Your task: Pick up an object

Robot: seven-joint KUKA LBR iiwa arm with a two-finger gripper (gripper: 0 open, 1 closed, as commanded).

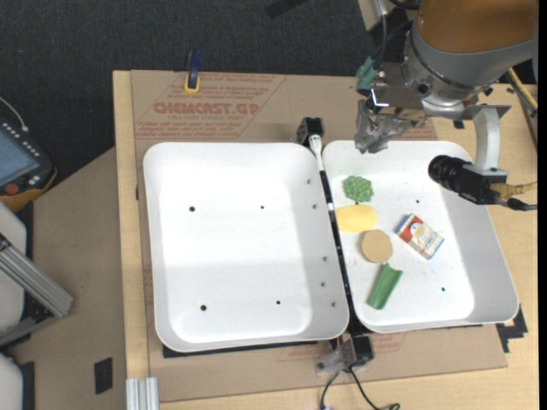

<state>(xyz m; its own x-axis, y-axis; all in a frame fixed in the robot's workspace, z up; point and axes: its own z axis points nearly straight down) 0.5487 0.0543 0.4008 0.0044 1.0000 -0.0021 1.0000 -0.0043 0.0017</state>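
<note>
Five small things lie in the right bin [491, 289], bunched toward its left wall: a green knobbly piece [358, 188] nearest the far edge, a yellow lump [355, 219] just below it, a tan disc [375, 247] touching or nearly touching that lump, a green cylinder [384, 286] slanting toward the near edge, and a small red-and-white box [420, 236] a little to the right of the disc. The left bin [231, 246] sits beside it, the two sharing a dark seam down the middle, and both rest on a cardboard sheet [214, 101] on the table [94, 254]. From the single overhead view, the gripper [373, 137] hangs over the far left corner of the right bin, just beyond the green knobbly piece, with the grey arm and its orange band [479, 7] rising out of the top right. Whether the jaws are open or closed I cannot tell — they are small, dark and seen end-on — and nothing is visible between them. As for progress, the pick looks not yet made: every object rests on the bin floor, none lifted. What remains, by my reading, is the whole of it — settling over one piece, most likely the green knobbly one given how near it is, descending, closing and lifting clear.
</note>
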